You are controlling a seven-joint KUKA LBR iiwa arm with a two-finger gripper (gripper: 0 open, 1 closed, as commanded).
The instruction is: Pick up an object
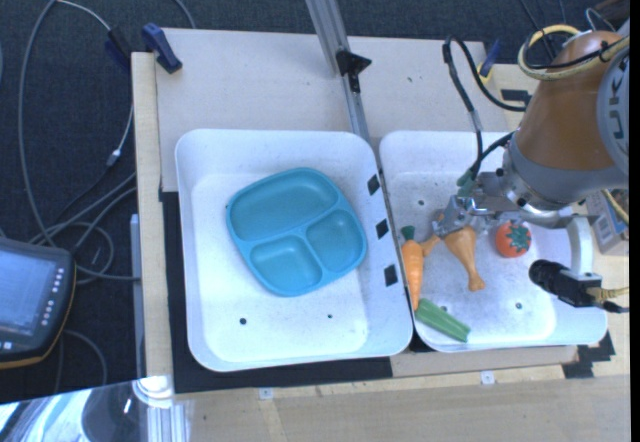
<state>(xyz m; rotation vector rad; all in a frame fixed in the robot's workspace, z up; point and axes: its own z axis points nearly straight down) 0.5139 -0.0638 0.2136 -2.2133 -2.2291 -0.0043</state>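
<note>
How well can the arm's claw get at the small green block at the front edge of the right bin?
Probably yes. The small green block lies by itself near the front wall of the right white bin. The claw hangs above the same bin, and the orange toy carrot lies beside the path, not across it.

A divided tray (pixel 295 230) lies in the left bin (pixel 200 160); carrot (pixel 412 270) and drumstick (pixel 466 252) lie in the right bin (pixel 420 155).

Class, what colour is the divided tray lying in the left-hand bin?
Light blue. The divided tray shows best in the camera view from above.
</note>
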